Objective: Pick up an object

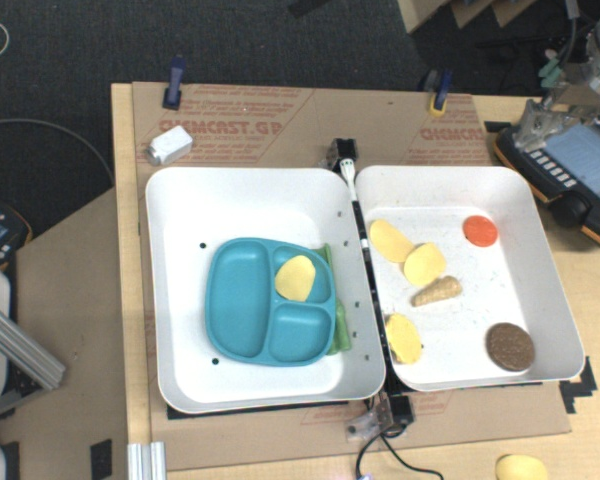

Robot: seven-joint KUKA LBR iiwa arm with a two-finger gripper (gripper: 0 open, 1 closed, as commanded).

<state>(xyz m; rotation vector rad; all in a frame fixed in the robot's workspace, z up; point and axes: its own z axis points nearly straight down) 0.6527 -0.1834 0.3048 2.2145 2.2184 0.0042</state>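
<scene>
The left bin holds a blue divided plate. A yellow slice lies in the plate's upper right compartment, and a green strip is tucked against the plate's right edge.

The right bin holds the loose pieces. A yellow chip and a second yellow chip touch each other near the dividing wall. A tan wedge sits just below them, and a third yellow chip lies lower, close to the wall. An orange disc and a brown disc lie well apart from everything else.

Any of these would serve as the thing to pick. Since the arm reaches in from the right, the two discs are probably nearest the jaws on approach. They also look like the best choice, because each has bare floor all round it for a straight descent. The touching chips would likely be nudged together, and the slice on the plate sits behind raised ridges.

How the jaws stand, and how the arm is posed, I cannot tell, and no piece looks lifted off the bins.
</scene>
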